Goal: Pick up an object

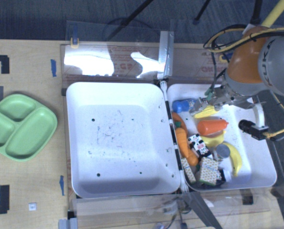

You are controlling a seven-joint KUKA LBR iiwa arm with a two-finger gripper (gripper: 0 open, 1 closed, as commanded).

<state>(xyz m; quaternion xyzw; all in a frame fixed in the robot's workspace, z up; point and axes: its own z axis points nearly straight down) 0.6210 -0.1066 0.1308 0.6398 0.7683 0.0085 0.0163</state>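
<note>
The right bin (261,173) holds a heap of small items. At its back lie a blue piece (182,105) and a yellow piece (204,112), with a red-orange piece (212,126) just in front. Further forward are an orange carrot (184,146), a black-and-white block (198,144), a grey can (222,150), a banana (235,159) and a patterned box (209,171). My gripper (213,98) hangs over the bin's back, just above the yellow piece and right of the blue one. The grey and orange wrist covers it from above.
The left bin (118,132) lies beside the right one, sharing a middle rim. A green divided plate (20,126) rests on the bench at far left. A clear panel (113,61) stands behind the bins. Cables loop around the arm at upper right.
</note>
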